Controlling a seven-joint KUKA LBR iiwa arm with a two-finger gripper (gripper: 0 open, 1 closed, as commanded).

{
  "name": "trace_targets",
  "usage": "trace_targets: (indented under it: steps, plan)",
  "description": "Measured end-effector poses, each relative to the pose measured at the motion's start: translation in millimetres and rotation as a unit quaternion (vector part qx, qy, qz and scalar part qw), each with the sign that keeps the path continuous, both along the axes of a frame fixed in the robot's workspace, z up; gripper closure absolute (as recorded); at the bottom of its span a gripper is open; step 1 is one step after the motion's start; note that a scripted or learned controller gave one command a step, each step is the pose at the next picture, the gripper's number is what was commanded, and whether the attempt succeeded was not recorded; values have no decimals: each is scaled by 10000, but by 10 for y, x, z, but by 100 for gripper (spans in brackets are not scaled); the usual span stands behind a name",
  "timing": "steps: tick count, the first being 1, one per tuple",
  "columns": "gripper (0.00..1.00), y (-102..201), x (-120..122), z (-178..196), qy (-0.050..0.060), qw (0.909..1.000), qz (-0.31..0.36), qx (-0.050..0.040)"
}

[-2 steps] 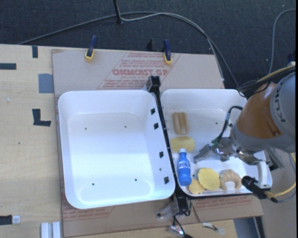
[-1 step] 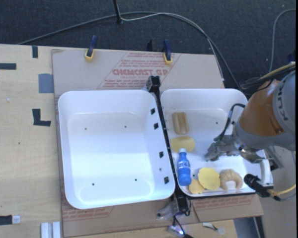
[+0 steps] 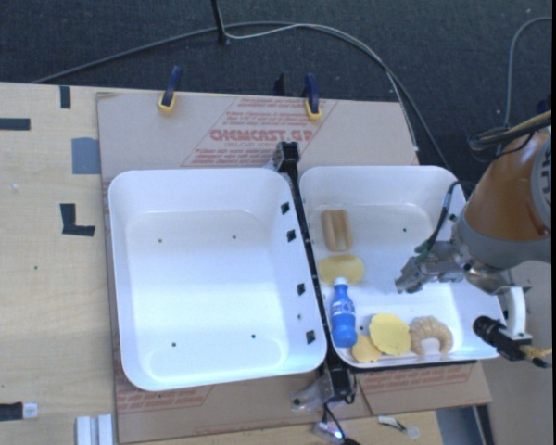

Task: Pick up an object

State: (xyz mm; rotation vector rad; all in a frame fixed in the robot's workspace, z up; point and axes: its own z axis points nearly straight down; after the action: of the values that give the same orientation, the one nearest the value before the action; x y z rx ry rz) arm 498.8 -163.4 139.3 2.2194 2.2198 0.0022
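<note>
While the gripper (image 3: 415, 276) hangs low over the right bin (image 3: 389, 182), finger spread cannot be told. Bottle (image 3: 342, 312), bread (image 3: 335, 229) and pastry (image 3: 430, 334) are offered; isolated bread is judged easiest.

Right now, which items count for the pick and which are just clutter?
Job:
gripper
blue bottle
tan block
yellow pieces
croissant-shaped piece
right bin

Lying about:
left bin
yellow clamps
cardboard sheet

Two bins are set side by side. In the right bin (image 3: 389, 188), a bottle (image 3: 342, 314) is laid against the left wall, with four food items beside it.
</note>
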Motion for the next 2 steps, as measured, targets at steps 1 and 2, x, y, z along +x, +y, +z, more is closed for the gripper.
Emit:
trace_targets:
  steps: [1, 2]
  plan:
    - [100, -32, 79, 584, -5, 10000, 2, -1]
    - [100, -31, 82, 952, 2, 10000, 1, 2]
